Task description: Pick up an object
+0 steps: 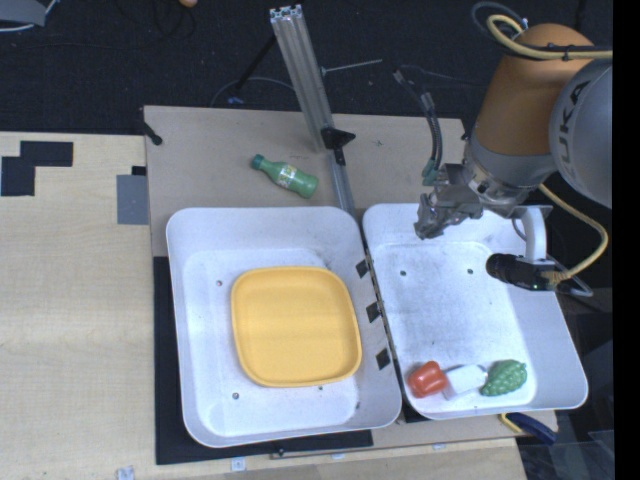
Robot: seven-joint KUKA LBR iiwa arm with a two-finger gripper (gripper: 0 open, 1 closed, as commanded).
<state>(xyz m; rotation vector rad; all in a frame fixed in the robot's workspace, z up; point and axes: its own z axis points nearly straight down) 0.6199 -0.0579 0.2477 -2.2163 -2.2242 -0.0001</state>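
Note:
My gripper [432,223] hangs over the far left corner of the right bin [455,298], with nothing visible between its fingers. At that bin's near edge lie three small things in a row: a red pepper-like piece [427,378], a white block [464,379] and a green bumpy piece [504,377]. They are well apart from the gripper, toward the front of the bench. A yellow square plate [295,325] lies flat in the left bin [195,268].
A green bottle [285,175] lies on its side on the bench behind the left bin. A slanted metal rail [310,78] rises behind the gap between the bins. Black clips [372,308] sit along the divide.

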